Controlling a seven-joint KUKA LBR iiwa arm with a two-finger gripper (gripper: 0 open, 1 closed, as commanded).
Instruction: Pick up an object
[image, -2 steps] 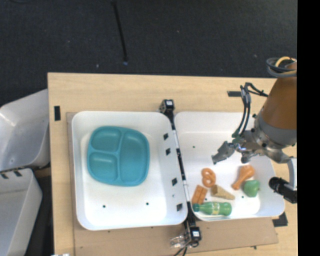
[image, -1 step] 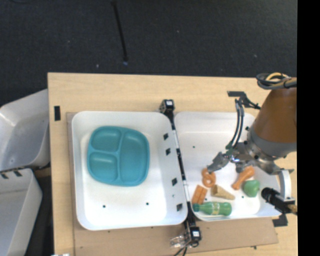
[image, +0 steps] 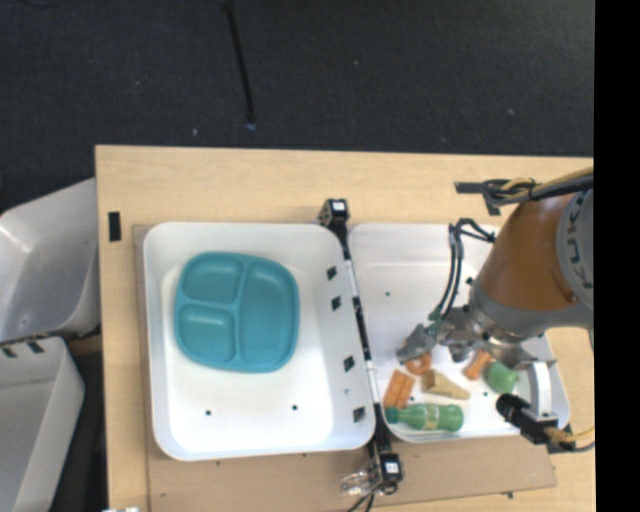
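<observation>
The gripper (image: 440, 348) hovered low in the right bin (image: 400, 260) over the orange piece (image: 400, 386) — grip state unclear. Best bet — centre squarely before closing.

Orange band (image: 535, 255), grey wrist, black cables, grey pincer (image: 445, 345).

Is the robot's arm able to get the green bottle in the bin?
Probably yes. The green bottle lies uncovered at the right bin's front edge, and the gripper hangs just above it.
</observation>
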